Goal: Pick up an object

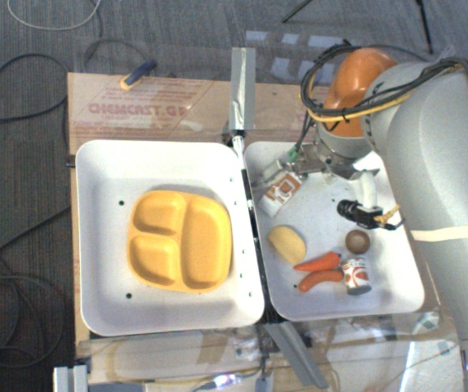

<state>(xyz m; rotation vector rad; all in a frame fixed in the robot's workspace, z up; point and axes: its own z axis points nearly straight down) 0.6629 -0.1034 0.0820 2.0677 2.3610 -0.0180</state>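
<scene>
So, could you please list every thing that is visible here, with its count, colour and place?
bins: two, white, side by side on the bench
tray: one, yellow, three compartments, in the left bin
potato: one, pale yellow, right bin
carrots: two, orange, right bin, in front of the potato
can: one, red and white, beside the carrots
ball: one, brown, above the can
packet: one, white and brown, right bin's far left
cardboard: one, brown, behind the bins
arm: one, grey with orange band, from the right

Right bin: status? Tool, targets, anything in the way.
Tool at the right bin's far-left corner, over a brown-and-white packet. Potato, two carrots, small can lie loose nearer the front. Nothing seen gripped.
</scene>
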